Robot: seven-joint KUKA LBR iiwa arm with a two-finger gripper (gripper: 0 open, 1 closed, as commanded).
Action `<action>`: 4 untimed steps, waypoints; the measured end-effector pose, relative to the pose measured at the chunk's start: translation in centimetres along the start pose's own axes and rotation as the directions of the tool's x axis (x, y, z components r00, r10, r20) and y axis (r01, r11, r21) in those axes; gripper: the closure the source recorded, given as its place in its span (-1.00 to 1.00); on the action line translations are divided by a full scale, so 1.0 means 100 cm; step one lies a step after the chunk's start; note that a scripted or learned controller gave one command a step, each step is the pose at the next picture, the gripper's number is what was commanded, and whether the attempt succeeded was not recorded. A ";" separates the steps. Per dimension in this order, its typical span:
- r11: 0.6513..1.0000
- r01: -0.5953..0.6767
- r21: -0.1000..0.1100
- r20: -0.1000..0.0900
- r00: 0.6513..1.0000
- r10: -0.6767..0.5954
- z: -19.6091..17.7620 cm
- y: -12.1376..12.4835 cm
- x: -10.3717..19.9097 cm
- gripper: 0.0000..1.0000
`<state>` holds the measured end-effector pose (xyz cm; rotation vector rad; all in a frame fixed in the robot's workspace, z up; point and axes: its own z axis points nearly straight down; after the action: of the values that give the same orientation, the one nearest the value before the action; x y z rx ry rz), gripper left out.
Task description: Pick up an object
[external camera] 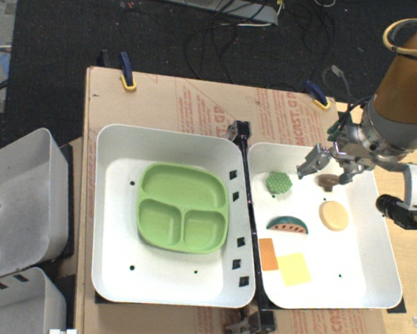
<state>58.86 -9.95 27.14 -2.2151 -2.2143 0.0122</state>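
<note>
Open white floor around the green divided plate (183, 208); right bin (373, 291) cluttered.

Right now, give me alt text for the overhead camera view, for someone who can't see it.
The pincer hangs open over the far end of the right bin, which holds a green ball, a watermelon slice, a tan disc, a yellow square and an orange card. The left bin holds a green divided tray.

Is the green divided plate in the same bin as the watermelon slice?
No: the green divided plate lies in the left bin, while the watermelon slice lies in the right bin.
</note>
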 end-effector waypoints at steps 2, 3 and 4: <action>1.000 -0.002 -0.006 0.001 1.000 0.002 0.048 0.005 -0.010 -1.00; 1.000 -0.002 -0.007 0.001 1.000 0.002 0.094 0.010 -0.013 -1.00; 1.000 -0.001 -0.006 0.000 1.000 0.001 0.157 0.013 -0.008 -1.00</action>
<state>59.96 -10.73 11.40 -2.2193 -2.2163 0.0060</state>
